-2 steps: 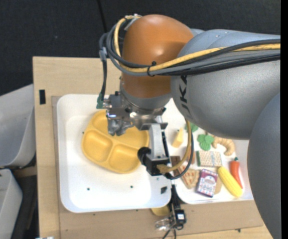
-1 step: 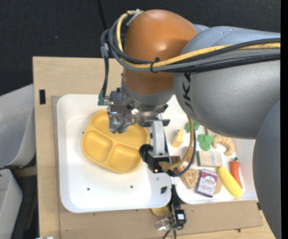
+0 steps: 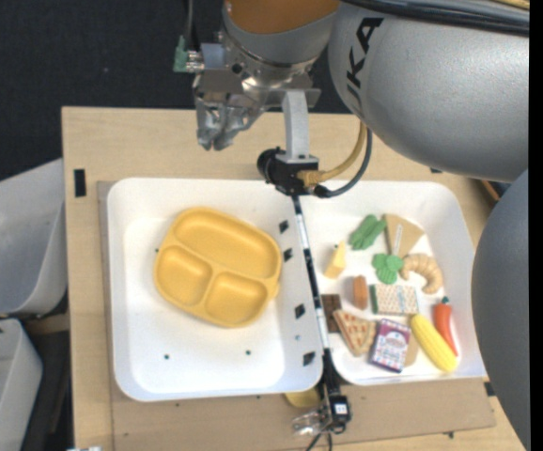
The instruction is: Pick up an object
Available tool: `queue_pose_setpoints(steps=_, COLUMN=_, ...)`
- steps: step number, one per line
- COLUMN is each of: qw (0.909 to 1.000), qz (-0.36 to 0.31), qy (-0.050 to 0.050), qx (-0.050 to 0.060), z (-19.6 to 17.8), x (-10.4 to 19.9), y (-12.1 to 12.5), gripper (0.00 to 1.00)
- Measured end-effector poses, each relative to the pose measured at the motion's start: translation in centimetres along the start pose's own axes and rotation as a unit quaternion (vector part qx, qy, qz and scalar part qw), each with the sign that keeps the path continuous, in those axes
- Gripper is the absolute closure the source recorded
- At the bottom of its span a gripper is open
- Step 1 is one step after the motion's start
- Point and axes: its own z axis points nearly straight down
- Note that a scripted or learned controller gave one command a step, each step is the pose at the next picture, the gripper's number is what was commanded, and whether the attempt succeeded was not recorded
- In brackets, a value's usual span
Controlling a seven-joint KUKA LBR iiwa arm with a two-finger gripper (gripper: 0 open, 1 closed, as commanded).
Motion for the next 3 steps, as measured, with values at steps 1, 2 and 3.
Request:
queue_pose_setpoints(steps=1, qw=0.9999, qz=0.004, qy=-0.005, qx=0.013, z=10.8, x=-4.3, y=0.4, gripper=1.00)
queue_pose_setpoints(steps=2, qw=1.0000, qz=-0.002, qy=0.001, qx=0.005, z=2.3, x=2.3, y=-0.6, gripper=1.00)
queue_pose_setpoints(steps=3, qw=1.0000, qz=0.001, qy=-0.002, qx=0.008, z=2.9, x=1.8, y=-0.6, gripper=0.00)
